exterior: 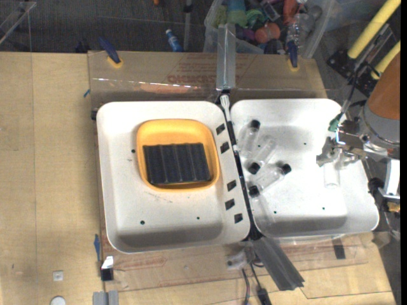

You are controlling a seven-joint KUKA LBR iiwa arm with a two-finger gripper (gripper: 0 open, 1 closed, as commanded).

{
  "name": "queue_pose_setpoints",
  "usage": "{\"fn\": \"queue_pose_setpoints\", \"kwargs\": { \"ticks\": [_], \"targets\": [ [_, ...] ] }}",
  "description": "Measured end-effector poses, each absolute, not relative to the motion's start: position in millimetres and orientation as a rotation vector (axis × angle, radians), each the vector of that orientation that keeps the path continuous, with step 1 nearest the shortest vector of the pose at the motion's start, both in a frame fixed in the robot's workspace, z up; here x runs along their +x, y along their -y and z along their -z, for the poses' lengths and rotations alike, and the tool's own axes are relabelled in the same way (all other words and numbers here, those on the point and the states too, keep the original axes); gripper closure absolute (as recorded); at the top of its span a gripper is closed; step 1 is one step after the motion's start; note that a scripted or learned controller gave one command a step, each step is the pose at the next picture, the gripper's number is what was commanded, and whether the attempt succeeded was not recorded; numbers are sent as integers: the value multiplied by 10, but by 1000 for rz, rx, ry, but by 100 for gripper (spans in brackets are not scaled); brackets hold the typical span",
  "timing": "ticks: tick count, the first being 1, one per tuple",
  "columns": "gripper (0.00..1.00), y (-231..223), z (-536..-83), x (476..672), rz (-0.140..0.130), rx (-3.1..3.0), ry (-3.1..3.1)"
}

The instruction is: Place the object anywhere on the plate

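Observation:
An orange plate point(147, 134) lies in the left bin point(121, 202), and a dark ribbed rectangular block point(176, 162) rests flat on it. Several clear vials with black caps point(273, 172) lie scattered in the left half of the right bin point(305, 224). My gripper point(333, 159) hangs over the right side of the right bin, well apart from the vials and far from the plate. A pale translucent piece point(331, 176) shows just below it; I cannot tell whether it is a held vial or part of the gripper.
A divider with black clips point(230, 164) separates the two bins. A clear tub of coloured toys point(267, 8) stands behind the bench. The arm's orange band point(388, 97) sits at the right edge.

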State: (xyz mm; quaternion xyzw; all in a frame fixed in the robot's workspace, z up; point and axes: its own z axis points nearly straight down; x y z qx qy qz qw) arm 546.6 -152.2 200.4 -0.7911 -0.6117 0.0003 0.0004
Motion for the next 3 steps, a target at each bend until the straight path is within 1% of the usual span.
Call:
{"fn": "queue_pose_setpoints", "kwargs": {
  "ticks": [1,2,3],
  "targets": [
    [0,1523,-2006,5467,-1,-2485,1921],
    [0,2093,-2099,5704,1,-2204,2244],
    [0,2207,-1928,6682,1,-1926,2488]
  ]
}}
